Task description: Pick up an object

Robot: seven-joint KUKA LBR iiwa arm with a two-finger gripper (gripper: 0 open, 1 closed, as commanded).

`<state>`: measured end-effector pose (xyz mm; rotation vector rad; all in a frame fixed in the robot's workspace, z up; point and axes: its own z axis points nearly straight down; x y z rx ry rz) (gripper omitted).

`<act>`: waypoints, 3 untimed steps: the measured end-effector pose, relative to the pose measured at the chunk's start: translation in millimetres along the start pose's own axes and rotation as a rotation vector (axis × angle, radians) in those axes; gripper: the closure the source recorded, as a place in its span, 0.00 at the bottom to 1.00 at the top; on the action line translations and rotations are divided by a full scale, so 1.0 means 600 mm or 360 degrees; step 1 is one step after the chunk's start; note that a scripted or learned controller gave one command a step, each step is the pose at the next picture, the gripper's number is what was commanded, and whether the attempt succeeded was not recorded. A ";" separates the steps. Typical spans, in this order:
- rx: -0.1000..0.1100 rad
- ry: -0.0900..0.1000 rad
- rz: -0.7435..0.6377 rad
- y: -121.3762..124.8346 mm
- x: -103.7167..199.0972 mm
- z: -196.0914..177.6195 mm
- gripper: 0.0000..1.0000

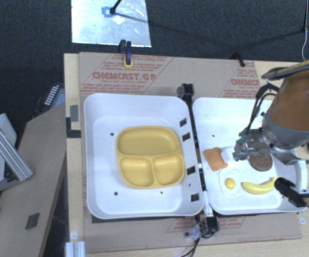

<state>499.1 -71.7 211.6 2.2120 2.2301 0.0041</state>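
Four small food toys lie in the right bin (218, 114), at the lower right of the frame: an orange toast (215, 158), a fried egg (230, 183) below it, a banana (257, 187) to the egg's right, and a brown disc (261, 161) above the banana. The gripper (242, 150) hangs low between toast and disc, just beside both. Its tip is a blurred grey knot, so whether it is spread or closed is not clear, and nothing shows held in it. The arm's grey bulk hides the disc's upper edge and the bin's right wall.

The left bin (98, 111) holds a yellow three-part tray (146, 157). Both bins rest on a brown board (160, 68) printed in red: "CHEMCAST" reads plainly at the upper left, and the same print at the upper right is cut off by the arm. A yellow clamp (128, 62) grips the board's top edge.
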 end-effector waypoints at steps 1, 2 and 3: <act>-0.0002 0.0001 -0.0005 0.009 0.092 -0.024 1.00; 0.0003 0.0001 -0.0003 0.019 0.180 -0.006 1.00; 0.0002 0.0002 -0.0002 0.009 0.261 -0.006 1.00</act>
